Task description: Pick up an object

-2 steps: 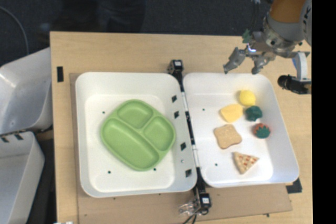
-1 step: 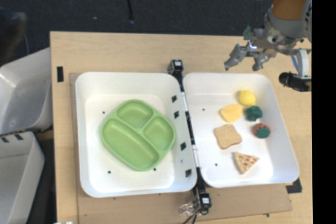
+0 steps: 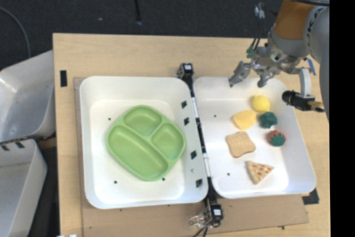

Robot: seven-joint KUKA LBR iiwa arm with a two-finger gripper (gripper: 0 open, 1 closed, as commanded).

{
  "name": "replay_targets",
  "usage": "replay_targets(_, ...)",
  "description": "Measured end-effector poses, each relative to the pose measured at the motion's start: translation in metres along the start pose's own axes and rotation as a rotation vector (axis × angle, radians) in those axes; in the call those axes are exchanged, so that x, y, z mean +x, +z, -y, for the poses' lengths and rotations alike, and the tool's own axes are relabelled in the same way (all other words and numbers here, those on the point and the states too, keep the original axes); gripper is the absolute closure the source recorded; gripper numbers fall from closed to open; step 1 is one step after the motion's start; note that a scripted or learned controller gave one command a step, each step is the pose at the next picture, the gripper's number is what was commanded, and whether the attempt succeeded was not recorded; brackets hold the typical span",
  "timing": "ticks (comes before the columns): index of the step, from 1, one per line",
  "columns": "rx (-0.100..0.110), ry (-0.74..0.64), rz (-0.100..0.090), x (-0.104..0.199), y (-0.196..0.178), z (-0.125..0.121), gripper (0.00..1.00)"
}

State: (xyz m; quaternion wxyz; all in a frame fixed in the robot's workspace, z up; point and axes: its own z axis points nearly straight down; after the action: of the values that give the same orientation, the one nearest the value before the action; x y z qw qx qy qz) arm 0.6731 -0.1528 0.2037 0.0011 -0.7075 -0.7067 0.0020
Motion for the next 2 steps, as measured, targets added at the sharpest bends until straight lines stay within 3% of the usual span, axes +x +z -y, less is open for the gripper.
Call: replay_targets(2, -0.001, -0.002, 0.0, 0.005, 0.098, 0.003, 0.0)
